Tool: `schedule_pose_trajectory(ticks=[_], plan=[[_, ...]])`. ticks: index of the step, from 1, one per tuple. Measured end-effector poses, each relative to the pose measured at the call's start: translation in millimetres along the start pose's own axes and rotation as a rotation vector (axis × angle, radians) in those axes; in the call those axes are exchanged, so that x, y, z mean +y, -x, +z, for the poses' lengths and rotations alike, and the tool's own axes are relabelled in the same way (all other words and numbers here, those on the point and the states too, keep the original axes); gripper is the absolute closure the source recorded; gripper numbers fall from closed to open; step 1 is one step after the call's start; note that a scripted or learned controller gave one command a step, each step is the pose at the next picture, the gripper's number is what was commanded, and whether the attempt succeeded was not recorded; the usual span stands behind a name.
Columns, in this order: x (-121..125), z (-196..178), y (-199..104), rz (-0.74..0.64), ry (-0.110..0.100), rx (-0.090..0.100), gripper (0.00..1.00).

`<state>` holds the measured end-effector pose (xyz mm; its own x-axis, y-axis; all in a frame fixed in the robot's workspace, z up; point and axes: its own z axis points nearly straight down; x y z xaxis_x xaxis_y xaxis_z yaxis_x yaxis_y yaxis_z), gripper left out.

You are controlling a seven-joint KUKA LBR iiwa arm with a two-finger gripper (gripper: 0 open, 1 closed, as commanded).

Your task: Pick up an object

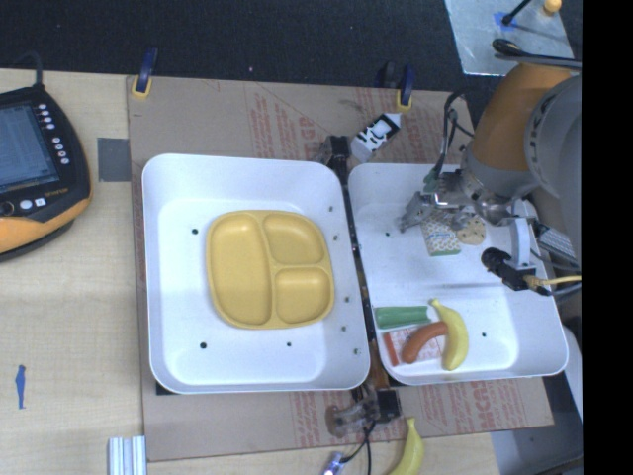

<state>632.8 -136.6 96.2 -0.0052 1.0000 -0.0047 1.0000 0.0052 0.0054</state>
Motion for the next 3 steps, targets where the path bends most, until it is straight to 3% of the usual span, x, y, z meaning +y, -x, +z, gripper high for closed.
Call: schedule_pose_trajectory(ticks=[1,2,3], plan=[[8,-98,28,0.003,-0.006,0.004,0.00],[-18,-7,33,0.000,-0.012,0.004,0.00],[23,4,10,0.001,-0.008,0.005,0.00]])
